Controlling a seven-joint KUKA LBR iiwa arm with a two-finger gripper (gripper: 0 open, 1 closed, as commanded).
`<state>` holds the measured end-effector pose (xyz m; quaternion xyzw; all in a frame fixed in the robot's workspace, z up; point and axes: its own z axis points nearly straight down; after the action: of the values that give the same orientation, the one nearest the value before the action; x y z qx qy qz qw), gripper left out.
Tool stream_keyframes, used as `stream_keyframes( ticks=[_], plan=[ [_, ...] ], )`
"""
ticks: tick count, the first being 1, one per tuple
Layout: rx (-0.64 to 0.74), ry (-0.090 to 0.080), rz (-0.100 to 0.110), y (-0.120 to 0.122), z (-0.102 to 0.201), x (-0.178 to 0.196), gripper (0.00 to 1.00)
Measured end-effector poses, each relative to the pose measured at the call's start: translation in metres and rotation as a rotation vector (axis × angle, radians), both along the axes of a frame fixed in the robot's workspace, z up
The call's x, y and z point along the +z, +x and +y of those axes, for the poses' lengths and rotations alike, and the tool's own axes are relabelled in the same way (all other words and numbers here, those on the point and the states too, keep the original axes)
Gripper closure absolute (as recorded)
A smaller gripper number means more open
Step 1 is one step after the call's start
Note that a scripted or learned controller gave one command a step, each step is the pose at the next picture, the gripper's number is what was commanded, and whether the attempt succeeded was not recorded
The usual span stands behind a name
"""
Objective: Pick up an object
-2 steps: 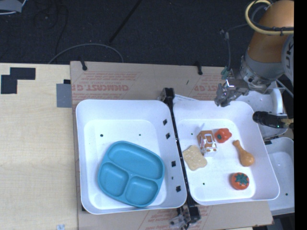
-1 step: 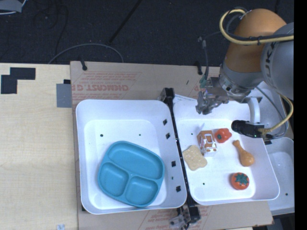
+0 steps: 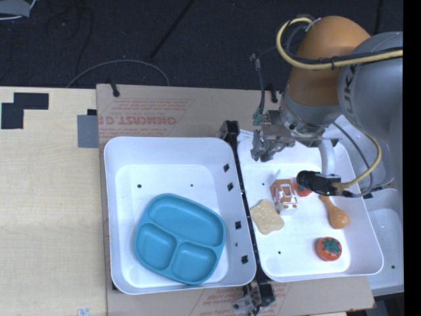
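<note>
the gripper [image 3: 264, 151] hangs over the back left part of the right bin [image 3: 293, 259], above and a little left of the small white and orange box [image 3: 285, 197]. nothing shows in its hold, and from this slant i cannot tell whether it is released or clenched.

the box is the nearest candidate for the pick. just below and left of the box, touching it or nearly so, lies a flat tan slice [image 3: 266, 217], perhaps toy bread. right of the box is a tan pear-shaped piece [image 3: 335, 213], and further down and right a red toy fruit with a green top [image 3: 329, 248]. far left of the box, in the left bin [image 3: 131, 176], sits a blue divided plate [image 3: 179, 238].

the box looks light and stiff, with flat sides that should take a squeeze across its narrow width. its surface may be slick, so a centred hold seems safest. the slice lies too flat for an easy grip.
</note>
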<state>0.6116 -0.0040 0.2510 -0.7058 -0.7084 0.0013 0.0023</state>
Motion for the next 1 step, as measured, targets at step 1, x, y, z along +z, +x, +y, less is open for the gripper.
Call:
stream_keyframes(
  ticks=[1],
  plan=[
    [0.0,0.0,0.0,-0.0079,0.0419,-0.0154,1.0]
  ],
)
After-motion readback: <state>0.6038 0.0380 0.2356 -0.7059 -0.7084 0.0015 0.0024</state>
